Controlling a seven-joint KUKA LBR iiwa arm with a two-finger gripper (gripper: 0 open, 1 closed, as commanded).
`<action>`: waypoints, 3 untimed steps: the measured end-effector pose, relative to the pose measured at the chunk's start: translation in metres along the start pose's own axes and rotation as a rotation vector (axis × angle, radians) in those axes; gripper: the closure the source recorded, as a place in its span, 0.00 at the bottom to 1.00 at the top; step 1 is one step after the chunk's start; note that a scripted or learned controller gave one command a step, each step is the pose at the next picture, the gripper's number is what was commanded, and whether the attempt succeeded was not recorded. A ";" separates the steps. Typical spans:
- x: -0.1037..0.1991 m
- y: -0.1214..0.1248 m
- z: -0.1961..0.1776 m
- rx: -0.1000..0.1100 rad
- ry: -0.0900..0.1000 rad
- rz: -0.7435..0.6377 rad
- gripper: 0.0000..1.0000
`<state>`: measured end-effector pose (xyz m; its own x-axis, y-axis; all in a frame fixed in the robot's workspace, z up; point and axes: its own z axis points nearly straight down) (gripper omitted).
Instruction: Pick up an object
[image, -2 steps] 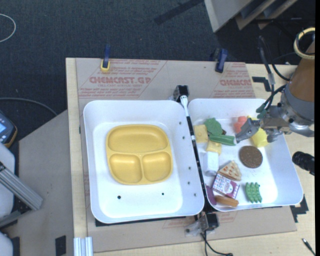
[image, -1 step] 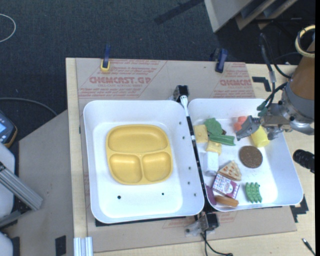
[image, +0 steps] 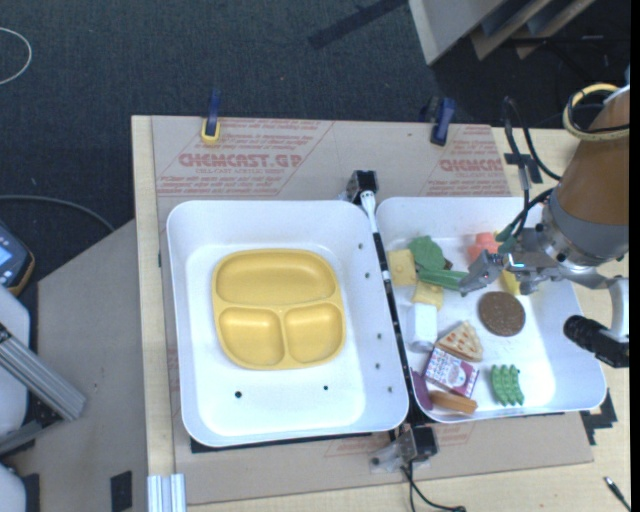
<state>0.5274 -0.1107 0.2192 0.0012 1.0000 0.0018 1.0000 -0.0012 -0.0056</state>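
The claw (image: 483, 272) hangs low over the right bin (image: 575, 400), fingers pointing left toward the green piece (image: 432, 256); whether they stand wide or narrow I cannot tell, and nothing shows between them. The green piece lies just left of the tips, its long axis running left to right, roughly in line with the reach; the brown disc (image: 501, 313) sits just nearer; the yellow tray (image: 277, 306) rests in the left bin (image: 190, 300), well apart.
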 end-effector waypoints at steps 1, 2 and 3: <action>0.006 0.002 0.062 0.002 0.001 -0.001 0.00; 0.013 0.011 0.115 -0.004 0.002 -0.001 0.00; 0.014 0.017 0.124 -0.013 0.005 -0.003 0.00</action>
<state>0.5433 -0.0965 0.0951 -0.0014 1.0000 0.0067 1.0000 0.0014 0.0072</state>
